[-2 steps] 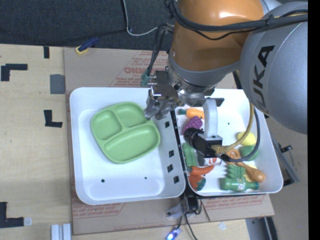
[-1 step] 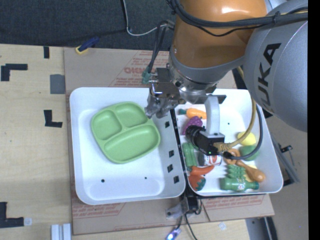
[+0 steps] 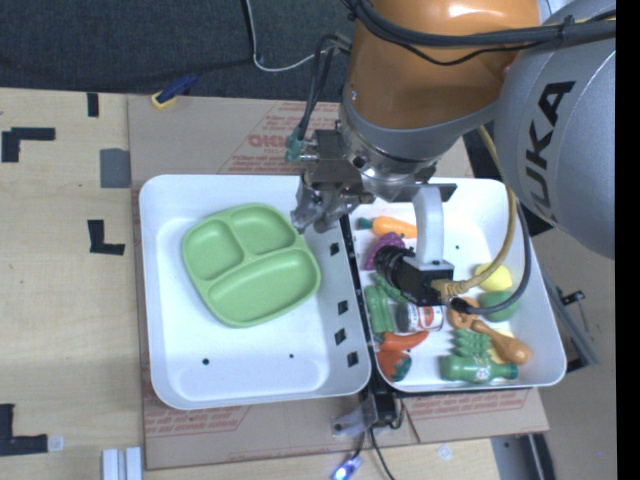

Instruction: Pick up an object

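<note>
One fixed camera here, high over the bench and looking down at a slant on the two white bins. The near bin rims sit low in frame, dark cloth beyond the bins at the top. The arm looms large, closest to the lens, entering from the bins' right.

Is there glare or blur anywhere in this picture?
Camera view: bright glare on the arm's orange band; soft shadows beside the green plate in the left bin; the toys in the right bin look slightly soft.
</note>
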Motion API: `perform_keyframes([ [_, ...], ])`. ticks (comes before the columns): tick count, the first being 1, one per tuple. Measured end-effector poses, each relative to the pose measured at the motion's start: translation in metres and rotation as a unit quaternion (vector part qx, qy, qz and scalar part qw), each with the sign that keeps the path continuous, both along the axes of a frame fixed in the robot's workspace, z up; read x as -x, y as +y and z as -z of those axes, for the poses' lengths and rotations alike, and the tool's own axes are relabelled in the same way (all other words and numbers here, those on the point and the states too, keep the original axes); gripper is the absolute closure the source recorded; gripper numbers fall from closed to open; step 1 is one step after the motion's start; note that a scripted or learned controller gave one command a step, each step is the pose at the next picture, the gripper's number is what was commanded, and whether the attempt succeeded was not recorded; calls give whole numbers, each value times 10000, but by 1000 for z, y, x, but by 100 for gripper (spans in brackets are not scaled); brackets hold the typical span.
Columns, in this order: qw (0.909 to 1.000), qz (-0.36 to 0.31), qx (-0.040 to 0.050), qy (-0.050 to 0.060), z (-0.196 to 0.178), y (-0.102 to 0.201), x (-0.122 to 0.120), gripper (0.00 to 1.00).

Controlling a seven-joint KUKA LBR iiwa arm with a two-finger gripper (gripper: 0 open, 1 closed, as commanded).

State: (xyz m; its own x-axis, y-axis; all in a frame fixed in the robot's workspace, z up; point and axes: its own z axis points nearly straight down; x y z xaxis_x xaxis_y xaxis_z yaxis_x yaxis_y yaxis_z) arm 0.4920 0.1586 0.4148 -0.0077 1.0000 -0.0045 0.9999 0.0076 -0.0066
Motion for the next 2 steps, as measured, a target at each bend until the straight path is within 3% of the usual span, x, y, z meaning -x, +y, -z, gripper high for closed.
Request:
perform_keyframes([
  [2,10000,-19,11,22,-19,1,0,100],
])
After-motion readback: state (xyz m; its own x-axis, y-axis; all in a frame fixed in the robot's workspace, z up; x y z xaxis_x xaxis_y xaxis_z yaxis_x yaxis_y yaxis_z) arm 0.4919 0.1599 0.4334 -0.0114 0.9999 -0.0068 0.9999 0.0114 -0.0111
